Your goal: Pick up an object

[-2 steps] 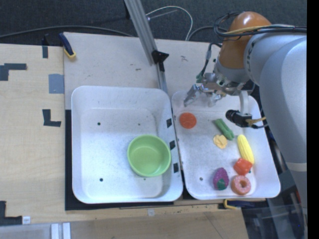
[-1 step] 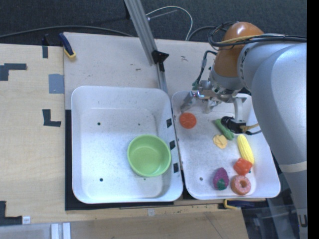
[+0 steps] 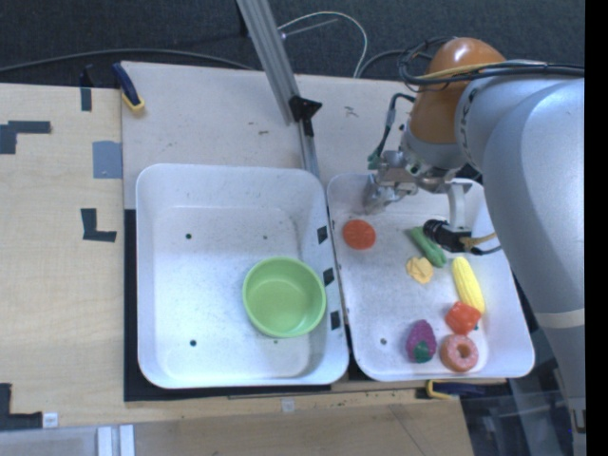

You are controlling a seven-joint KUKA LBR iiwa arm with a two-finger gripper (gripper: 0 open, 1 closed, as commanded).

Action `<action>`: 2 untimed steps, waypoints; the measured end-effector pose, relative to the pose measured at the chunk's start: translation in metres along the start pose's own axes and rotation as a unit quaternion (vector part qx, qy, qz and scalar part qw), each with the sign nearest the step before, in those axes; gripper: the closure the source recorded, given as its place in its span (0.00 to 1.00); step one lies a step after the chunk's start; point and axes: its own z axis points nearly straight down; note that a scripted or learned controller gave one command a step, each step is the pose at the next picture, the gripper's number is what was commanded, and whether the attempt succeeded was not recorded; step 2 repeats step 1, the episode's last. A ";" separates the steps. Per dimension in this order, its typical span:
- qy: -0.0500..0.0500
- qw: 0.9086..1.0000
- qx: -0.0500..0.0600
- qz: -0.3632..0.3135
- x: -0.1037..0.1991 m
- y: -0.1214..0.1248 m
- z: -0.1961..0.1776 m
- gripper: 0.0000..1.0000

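My gripper (image 3: 377, 198) hangs over the far left corner of the right bin (image 3: 380, 335), its fingers pointing down. Just below and left of it lies a round orange-red fruit (image 3: 359, 234), apart from the fingers. Further right in the same bin are a green vegetable (image 3: 427, 246), a small yellow piece (image 3: 419, 271), a yellow corn cob (image 3: 467, 284), a red-orange tomato-like piece (image 3: 463, 317), a purple eggplant-like piece (image 3: 419, 340) and a pink doughnut (image 3: 460, 353). Nothing shows between the fingers.
The left bin (image 3: 180, 255) holds a green bowl (image 3: 283, 297) near its right wall. A metal pole (image 3: 271, 46) slants down to the divider between the bins. Cables loop behind the arm's orange band (image 3: 446, 84).
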 end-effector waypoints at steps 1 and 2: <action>0.001 1.000 -0.008 0.001 0.001 0.001 -0.043 1.00; 0.001 1.000 -0.008 0.001 0.001 0.001 -0.043 1.00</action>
